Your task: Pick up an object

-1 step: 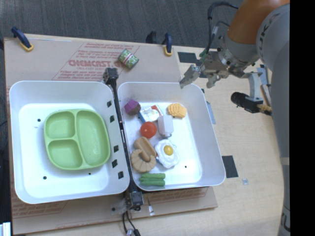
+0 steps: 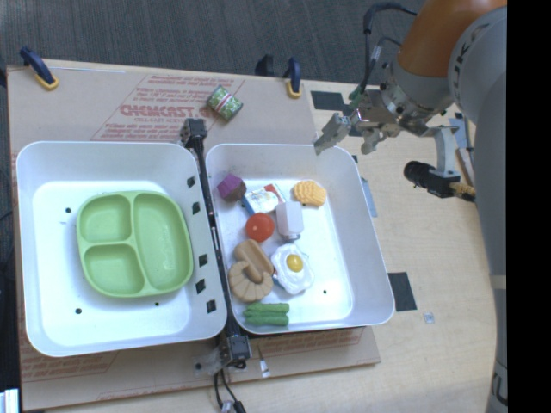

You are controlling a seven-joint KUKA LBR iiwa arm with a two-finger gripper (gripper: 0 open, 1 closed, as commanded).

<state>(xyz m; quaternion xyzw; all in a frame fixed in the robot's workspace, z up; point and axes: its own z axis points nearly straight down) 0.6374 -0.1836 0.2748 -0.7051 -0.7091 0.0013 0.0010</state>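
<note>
Gripper [image 2: 351,138] open, nothing btwn fingers, hovering over far right corner of right bin [image 2: 368,246]. Toy food clustered in that bin; green bean pod [image 2: 266,315] at near edge, long axis left-right. Green divided plate [image 2: 134,243] in left bin [image 2: 34,256].

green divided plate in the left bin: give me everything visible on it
The green divided plate is a light green, matte, plastic-looking tray with rounded corners and three compartments: two smaller ones stacked on its left side and one long one on its right, split by raised ridges. All three hold nothing. It lies flat and right side up on the floor of the left bin, roughly centred and turned slightly off square to the walls, which it does not touch. Nothing rests on it. The gripper is far off, above the right bin's far rim.
</note>
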